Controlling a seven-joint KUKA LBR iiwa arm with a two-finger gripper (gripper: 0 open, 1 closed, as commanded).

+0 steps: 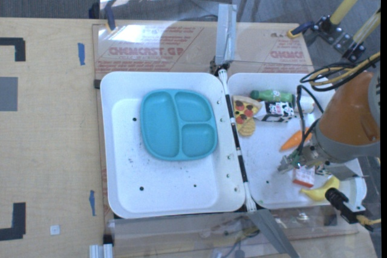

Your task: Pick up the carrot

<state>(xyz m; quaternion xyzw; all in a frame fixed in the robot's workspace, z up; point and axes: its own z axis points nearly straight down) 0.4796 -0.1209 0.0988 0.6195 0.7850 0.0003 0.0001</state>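
Carrot, orange and tapered [291,141], lies near the right bin's [266,187] right edge.
Gripper [297,160] hovers just beside it; jaw state unreadable, perhaps spread: centre over carrot before closing.

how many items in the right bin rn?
7: green bottle, pizza slice, cookie, cow-print toy, carrot, red-white packet, banana. The arm may hide more.

A divided plate [179,124] lies in the left bin [118,190]. In the right bin [261,193], the carrot [292,141] lies below the bottle [272,95], above the banana [319,189].
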